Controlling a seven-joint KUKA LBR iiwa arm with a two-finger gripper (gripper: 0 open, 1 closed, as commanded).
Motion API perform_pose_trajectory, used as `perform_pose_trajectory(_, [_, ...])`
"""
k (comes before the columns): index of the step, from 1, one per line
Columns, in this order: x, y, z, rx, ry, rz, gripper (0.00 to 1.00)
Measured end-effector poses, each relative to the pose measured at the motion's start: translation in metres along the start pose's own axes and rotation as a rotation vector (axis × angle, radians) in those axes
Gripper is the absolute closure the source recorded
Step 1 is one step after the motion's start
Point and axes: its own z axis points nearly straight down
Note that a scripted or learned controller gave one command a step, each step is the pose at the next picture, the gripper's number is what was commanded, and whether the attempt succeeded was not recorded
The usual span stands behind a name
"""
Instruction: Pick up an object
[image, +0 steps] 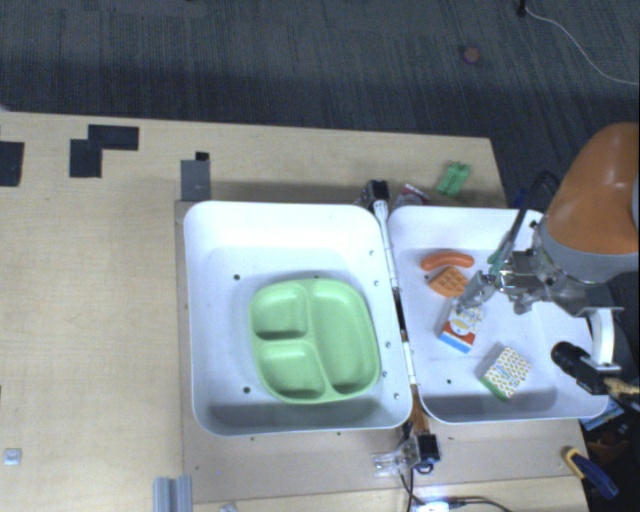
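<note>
The gripper (478, 297), carried in from the right by the grey arm (590, 225) with its orange band, is hanging low over the right bin (530, 395), its slender fingers pointing down and leftward at a cluster of small items. The fingertips are lying just beside, perhaps touching, the top of a small white carton (460, 327) with a blue base and a red patch, which is standing tilted near the bin's middle; whether the carton is actually sitting between the fingers cannot be told from this slanted view, and the fingers' spread is likewise too small and blurred to judge. Just to the far side of the fingertips, an orange sausage-shaped toy (446, 261) and a small orange packet (446, 281) are lying close together. A patterned green-and-white block (506, 371) is resting nearer, apart from the carton. The left bin (205, 300) is holding a green divided tray (314, 339), which appears uninvolved. The step in hand is judged to be the approach or the closing stage of a grasp on the carton, with nothing yet visibly lifted. The next move is calling for the fingers to be straddling the carton squarely before closing, since a tilted, light box is likely to be tipping or sliding aside.
</note>
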Motion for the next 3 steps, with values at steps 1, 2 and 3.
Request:
perform_pose_trajectory(1, [-0.023, 0.024, 0.126, -0.008, -0.002, 0.003, 0.00])
perform_pose_trajectory(2, [-0.023, 0.026, 0.115, -0.012, -0.003, 0.002, 1.00])
perform_pose_trajectory(3, [0.061, -0.029, 0.028, -0.002, 0.001, -0.001, 1.00])
